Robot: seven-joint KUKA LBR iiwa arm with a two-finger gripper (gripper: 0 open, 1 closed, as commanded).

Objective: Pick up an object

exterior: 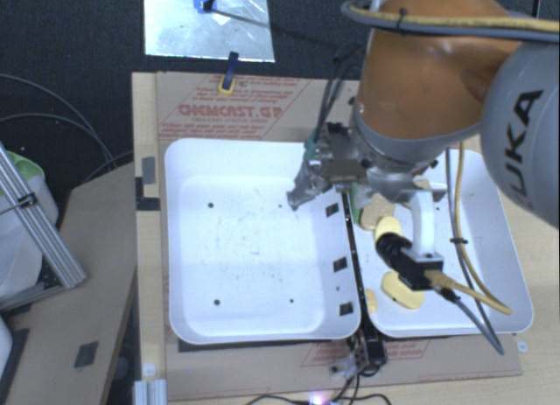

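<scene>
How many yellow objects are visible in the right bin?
2: one pale yellow piece under the arm's wrist, one yellow piece near the front edge. The arm may hide others.

Grey arm [525, 123] with black lettering, bulbous orange band [429, 53], yellow cables [464, 254], metal claw [308, 186]

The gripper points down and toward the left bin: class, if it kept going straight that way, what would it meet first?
Probably the bare white floor of the left bin, near its right wall. The gripper hangs over that spot, though its height is hard to judge.
</scene>
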